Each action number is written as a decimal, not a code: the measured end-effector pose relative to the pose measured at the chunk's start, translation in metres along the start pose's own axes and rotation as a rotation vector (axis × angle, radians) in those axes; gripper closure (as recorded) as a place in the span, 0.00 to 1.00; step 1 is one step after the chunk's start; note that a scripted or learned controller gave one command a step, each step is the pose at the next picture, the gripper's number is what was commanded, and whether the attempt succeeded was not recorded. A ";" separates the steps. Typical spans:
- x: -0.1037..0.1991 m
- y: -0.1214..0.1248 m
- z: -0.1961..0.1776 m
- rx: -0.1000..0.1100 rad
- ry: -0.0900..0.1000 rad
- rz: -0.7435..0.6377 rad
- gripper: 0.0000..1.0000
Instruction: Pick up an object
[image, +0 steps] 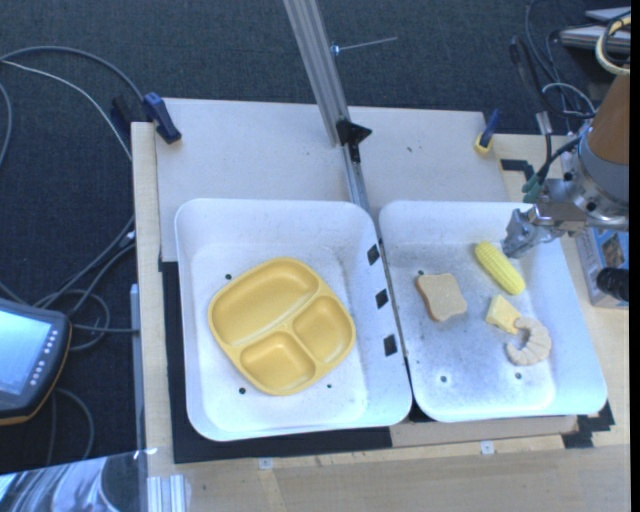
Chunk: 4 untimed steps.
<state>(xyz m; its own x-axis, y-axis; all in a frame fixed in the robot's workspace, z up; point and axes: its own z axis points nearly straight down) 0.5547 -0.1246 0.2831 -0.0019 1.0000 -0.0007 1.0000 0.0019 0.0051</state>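
Observation:
The right bin (560, 390) holds a yellow corn cob (498, 267), a slice of toast (441, 297), a yellow cheese wedge (503, 314) and a pale shrimp-like piece (529, 343). My gripper (520, 236) hangs at the bin's upper right, just above and right of the corn cob's far end. Nothing shows between its fingers. The arm comes in from the right edge.
The left bin (200, 230) holds a yellow divided plate (282, 325). A metal post (325, 70) rises from the back between the bins. Blue clamps (160, 115) sit at the bench's back corners, and cables lie on the floor to the left.

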 end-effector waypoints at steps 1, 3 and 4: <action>0.056 -0.001 0.014 0.008 0.004 -0.005 1.00; 0.158 -0.018 0.025 0.009 0.004 -0.005 1.00; 0.212 -0.022 0.033 0.010 0.003 -0.005 1.00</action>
